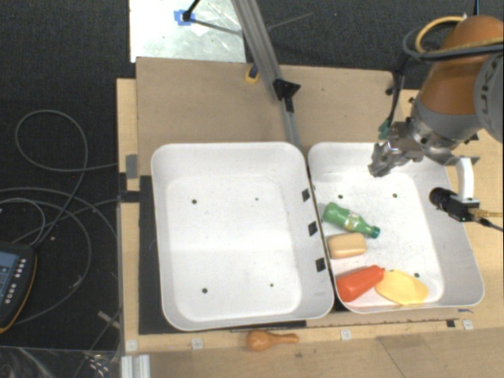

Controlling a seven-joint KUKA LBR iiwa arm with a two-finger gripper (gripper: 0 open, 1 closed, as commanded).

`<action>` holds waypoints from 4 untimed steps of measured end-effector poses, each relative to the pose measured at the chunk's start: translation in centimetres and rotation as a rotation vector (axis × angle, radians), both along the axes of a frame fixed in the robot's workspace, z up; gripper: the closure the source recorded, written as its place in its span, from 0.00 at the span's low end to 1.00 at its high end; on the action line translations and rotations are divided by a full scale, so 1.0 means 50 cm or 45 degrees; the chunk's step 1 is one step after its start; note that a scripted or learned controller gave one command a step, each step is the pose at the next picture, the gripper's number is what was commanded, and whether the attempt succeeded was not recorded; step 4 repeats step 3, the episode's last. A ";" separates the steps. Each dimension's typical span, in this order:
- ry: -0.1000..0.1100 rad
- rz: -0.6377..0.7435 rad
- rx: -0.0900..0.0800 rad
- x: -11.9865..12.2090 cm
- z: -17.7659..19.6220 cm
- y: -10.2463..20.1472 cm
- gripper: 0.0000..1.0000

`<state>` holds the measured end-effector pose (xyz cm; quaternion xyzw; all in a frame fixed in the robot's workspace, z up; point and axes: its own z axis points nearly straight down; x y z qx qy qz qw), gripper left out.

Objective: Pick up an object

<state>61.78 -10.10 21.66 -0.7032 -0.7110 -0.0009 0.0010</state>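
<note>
Jaws (383, 164) hover over the right bin (457, 250), far edge; can't tell if wide or narrow, too dark and small. Green bottle (350, 220) lies near the divider w/ tan block (347, 246), red piece (360, 281), yellow piece (402, 287). Prob. light, stiff plastic, slippery; grip the bottle across its body.

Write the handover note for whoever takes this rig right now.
Gripper: above the far end of the right bin, nothing seen between its fingers.
Objects, all in the right bin's near-left part: green bottle, tan block, red piece, yellow piece.
A brown pear-shaped item lies on the bench in front of the bins.
Done: nothing picked yet.
Left: descend onto one object, grasp, lift.
</note>
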 end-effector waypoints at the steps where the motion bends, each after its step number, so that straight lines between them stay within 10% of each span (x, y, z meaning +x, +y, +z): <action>1: 0.000 0.001 0.000 -0.032 0.018 0.119 1.00; 3: -0.001 0.000 0.000 -0.079 0.028 0.313 1.00; 4: -0.001 0.000 0.000 -0.079 0.028 0.313 1.00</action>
